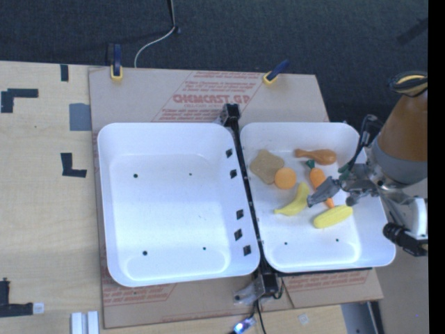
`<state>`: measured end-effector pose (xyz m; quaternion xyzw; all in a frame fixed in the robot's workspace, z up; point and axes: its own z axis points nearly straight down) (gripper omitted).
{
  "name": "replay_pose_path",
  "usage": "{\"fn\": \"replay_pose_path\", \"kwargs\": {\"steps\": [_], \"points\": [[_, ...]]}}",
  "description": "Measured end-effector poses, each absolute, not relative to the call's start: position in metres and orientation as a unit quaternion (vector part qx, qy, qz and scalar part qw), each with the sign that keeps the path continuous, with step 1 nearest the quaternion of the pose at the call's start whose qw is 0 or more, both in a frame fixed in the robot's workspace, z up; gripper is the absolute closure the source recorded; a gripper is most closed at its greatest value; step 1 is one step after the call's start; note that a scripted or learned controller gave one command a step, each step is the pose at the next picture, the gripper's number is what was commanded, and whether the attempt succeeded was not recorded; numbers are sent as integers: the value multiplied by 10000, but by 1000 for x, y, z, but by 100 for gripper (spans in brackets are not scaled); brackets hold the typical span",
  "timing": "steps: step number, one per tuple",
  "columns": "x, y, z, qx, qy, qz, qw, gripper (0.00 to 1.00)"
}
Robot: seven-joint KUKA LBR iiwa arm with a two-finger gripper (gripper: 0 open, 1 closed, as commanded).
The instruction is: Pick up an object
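The right bin holds several toy foods. A brown flat piece lies near the divider, with an orange ball beside it. A drumstick lies at the back. An orange carrot-like piece, a yellow banana and a yellow oblong piece sit mid-bin. My gripper is low in this bin, open, its dark fingers spread just above the yellow oblong piece and against the carrot-like piece. Nothing is visibly held between them.
The left bin adjoins the right one along a black clipped divider. The arm's grey and orange body overhangs the right bin's right rim. Cardboard lies under both bins.
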<state>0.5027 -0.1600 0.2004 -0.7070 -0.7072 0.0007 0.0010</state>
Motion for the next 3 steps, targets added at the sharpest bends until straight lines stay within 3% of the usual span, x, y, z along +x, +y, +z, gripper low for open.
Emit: {"fn": "replay_pose_path", "kwargs": {"steps": [1,2,3], "points": [[565,-127,79,-7054,-7088,1,-13,0],[564,-130,96,-7067,-7075,-4,-14,100],[567,-26,190,-7033,-7109,-32,-12,100]]}}
